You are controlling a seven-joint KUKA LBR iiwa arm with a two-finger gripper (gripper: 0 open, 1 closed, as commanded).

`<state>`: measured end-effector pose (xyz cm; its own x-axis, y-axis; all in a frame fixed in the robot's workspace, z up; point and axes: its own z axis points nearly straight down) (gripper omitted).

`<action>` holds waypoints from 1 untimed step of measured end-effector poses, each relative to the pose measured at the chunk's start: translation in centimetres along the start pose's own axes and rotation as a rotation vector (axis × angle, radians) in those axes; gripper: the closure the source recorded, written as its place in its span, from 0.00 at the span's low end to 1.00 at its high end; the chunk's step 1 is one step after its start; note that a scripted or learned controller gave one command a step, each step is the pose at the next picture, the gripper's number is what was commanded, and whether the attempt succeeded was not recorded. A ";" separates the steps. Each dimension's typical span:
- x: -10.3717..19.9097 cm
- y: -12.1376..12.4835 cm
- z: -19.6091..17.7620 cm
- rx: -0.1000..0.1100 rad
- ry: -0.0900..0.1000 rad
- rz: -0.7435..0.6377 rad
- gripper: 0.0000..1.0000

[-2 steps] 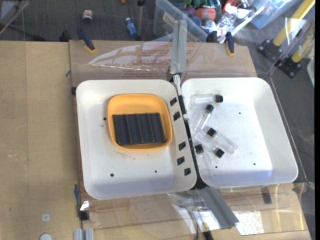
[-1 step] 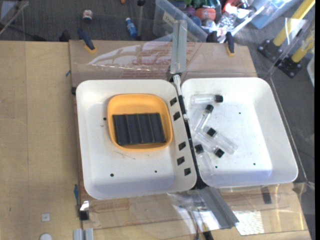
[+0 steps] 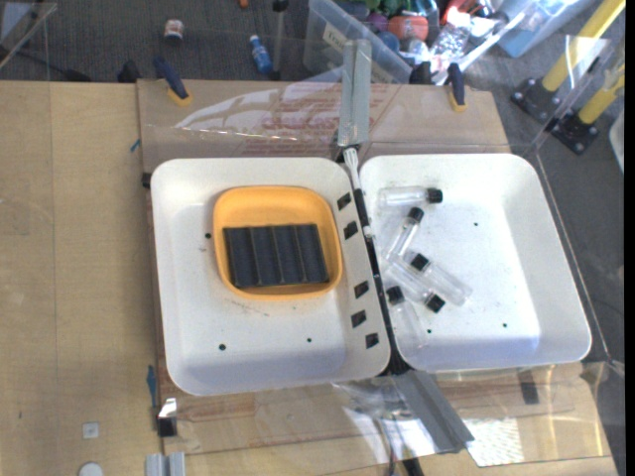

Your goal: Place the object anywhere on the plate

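Observation:
An orange, rounded-square plate (image 3: 273, 198) lies in the left white bin (image 3: 189, 315), slightly toward its back. A dark grey ridged rectangular block (image 3: 275, 256) lies flat on the plate and covers most of its floor. In the right white bin (image 3: 506, 256), several clear tubes with black caps lie loose near the left wall. One tube (image 3: 407, 197) is at the back, one (image 3: 410, 229) lies at a slant below it, and one (image 3: 439, 286) sits nearer the middle.
A row of black clips (image 3: 357, 266) runs along the seam between the bins. A metal strip (image 3: 354, 92) stands behind that seam. A clear tub of colourful toys (image 3: 427, 8) sits at the back right, beyond the bench.

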<state>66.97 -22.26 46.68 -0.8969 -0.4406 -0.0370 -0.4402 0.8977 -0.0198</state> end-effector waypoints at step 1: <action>-0.1 -0.1 -1.4 0.007 -0.013 0.004 1.00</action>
<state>67.04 -22.30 48.09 -0.8979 -0.4373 -0.0498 -0.4365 0.8993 -0.0262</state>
